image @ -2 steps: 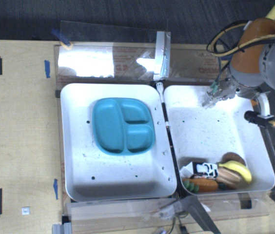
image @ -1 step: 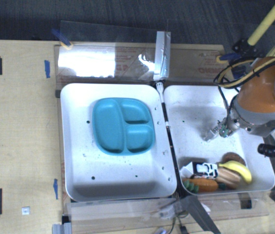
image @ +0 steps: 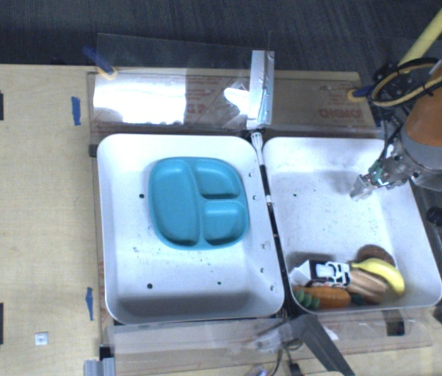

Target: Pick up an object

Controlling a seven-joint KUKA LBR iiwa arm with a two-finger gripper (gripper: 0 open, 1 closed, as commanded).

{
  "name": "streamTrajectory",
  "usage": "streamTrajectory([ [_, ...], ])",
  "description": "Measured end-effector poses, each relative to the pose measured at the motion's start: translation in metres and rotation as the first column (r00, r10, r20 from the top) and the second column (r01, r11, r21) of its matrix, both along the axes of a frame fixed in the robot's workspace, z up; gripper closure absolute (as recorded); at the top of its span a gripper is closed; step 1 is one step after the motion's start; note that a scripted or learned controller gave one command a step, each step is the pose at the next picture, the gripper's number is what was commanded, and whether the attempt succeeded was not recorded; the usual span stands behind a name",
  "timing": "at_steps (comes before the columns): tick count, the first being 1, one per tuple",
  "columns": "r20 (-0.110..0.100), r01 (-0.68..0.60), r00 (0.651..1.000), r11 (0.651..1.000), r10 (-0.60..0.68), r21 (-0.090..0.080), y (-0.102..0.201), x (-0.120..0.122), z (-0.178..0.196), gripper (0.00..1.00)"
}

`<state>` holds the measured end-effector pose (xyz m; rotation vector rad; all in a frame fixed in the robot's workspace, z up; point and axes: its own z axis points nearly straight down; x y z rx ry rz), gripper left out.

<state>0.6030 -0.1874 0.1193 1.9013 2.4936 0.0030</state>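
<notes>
In the camera view, the right bin point(image: 323, 218) holds a heap of toy food along its near edge: a yellow banana point(image: 382, 272), a brown round piece point(image: 374, 254), a tan bun-like piece point(image: 366, 287), an orange carrot-like piece point(image: 329, 297) and a small black-and-white item point(image: 331, 272). My gripper point(image: 371, 182) hangs over the far right part of that bin, well apart from the heap, with nothing seen between its fingers. The arm's orange band point(image: 436, 120) sits above it at the right edge.
The left bin point(image: 127, 280) carries a blue divided tray point(image: 199, 201) in its middle. A clear plastic wall point(image: 174, 92) stands behind the bins, with a metal post point(image: 259, 88) between them. Cables point(image: 397, 84) loop near the arm.
</notes>
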Motion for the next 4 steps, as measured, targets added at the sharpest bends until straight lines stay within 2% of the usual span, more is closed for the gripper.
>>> streamTrajectory([
  [1, -0.004, -0.242, 0.970, 0.970, 0.242, 0.002, 0.031, -0.123, 0.053, 1.00],
  [2, 0.002, -0.195, 0.981, 0.981, 0.195, -0.001, 0.044, -0.086, 0.118, 1.00],
  [3, -0.003, -0.342, 0.940, 0.940, 0.342, 0.002, 0.115, -0.042, 0.084, 1.00],
  [4, -0.004, -0.094, 0.996, 0.996, 0.094, 0.002, 0.199, -0.017, 0.065, 1.00],
])
